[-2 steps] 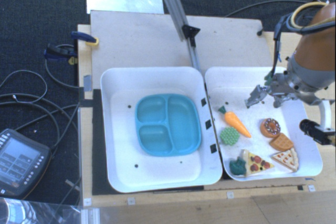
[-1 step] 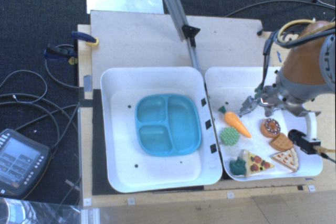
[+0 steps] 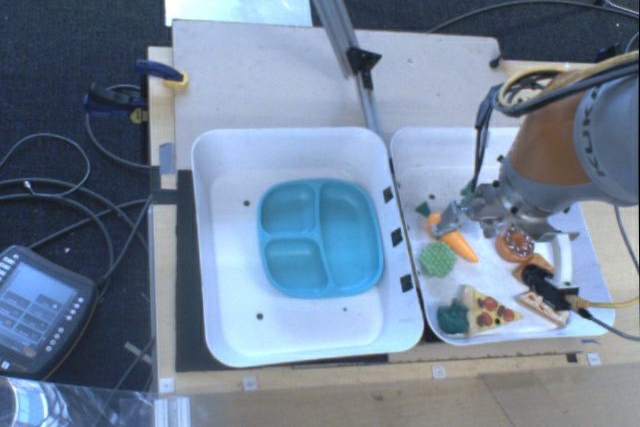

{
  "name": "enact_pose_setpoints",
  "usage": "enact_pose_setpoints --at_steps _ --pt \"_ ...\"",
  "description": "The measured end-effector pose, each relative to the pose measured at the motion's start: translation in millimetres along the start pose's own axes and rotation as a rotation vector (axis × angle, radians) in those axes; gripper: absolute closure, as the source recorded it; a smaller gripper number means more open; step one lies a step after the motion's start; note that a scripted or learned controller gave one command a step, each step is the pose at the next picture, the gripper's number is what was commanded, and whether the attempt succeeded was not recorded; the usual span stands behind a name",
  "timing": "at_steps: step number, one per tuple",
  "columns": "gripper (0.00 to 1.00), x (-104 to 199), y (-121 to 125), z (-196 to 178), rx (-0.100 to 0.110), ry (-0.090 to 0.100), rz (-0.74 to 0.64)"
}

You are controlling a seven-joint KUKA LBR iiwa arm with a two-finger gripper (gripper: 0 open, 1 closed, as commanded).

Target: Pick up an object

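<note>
My gripper (image 3: pixel 458 218) hangs low over the left part of the right bin (image 3: pixel 432 155), right above an orange toy carrot (image 3: pixel 457 243) with a green top. Whether it touches the carrot is unclear. A green round knobbly toy (image 3: pixel 437 260) lies just below the carrot. A pizza slice (image 3: pixel 492 310) and a dark green toy (image 3: pixel 452 318) rest near the bin's front edge. A brown frosted donut (image 3: pixel 517 243) and a small orange piece (image 3: pixel 537 263) sit to the right, partly under the wrist.
The left bin (image 3: pixel 225 215) holds a blue divided plate (image 3: pixel 320 237). A grey pole (image 3: pixel 330 0) slants down toward the gap between the bins. The arm's grey and orange body (image 3: pixel 565 145) covers the right bin's far right.
</note>
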State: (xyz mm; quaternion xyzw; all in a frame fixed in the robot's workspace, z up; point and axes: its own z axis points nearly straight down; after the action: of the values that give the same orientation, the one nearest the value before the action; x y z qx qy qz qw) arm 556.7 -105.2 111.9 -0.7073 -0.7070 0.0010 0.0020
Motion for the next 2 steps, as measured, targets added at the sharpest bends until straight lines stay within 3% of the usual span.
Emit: enact_pose_setpoints --at_steps 1,2 --pt "1.0 -1 2 -14 -0.008 -0.001 0.0" --pt "1.0 -1 -3 -60 -0.011 -0.002 -0.004"
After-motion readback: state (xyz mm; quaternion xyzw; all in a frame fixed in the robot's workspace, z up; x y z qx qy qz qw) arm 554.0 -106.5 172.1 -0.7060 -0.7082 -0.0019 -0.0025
